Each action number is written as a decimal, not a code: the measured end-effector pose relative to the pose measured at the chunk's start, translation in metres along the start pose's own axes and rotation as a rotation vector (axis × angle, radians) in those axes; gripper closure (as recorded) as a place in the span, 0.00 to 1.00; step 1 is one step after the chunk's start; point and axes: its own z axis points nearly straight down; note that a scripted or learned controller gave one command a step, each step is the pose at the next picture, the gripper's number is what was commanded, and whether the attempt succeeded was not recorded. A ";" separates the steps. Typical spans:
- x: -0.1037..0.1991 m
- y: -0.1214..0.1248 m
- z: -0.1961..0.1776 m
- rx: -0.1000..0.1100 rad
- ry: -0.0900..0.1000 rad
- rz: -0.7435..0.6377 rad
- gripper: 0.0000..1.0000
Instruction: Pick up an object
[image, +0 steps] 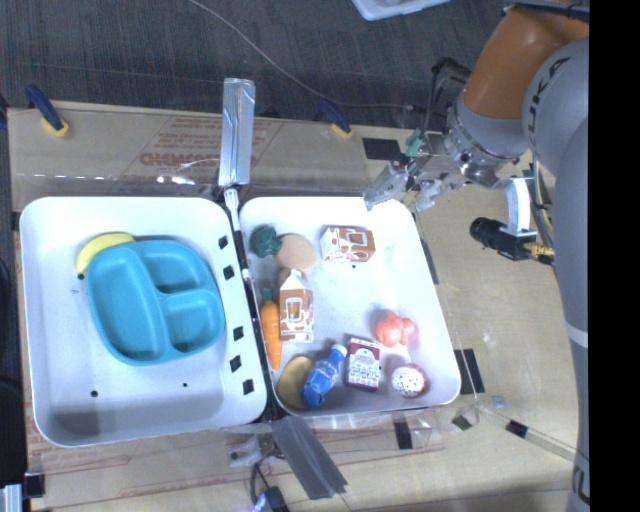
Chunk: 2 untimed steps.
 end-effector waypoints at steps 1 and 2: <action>0.090 -0.032 0.164 0.009 0.002 -0.071 0.00; 0.055 0.014 0.191 0.034 0.014 -0.040 0.00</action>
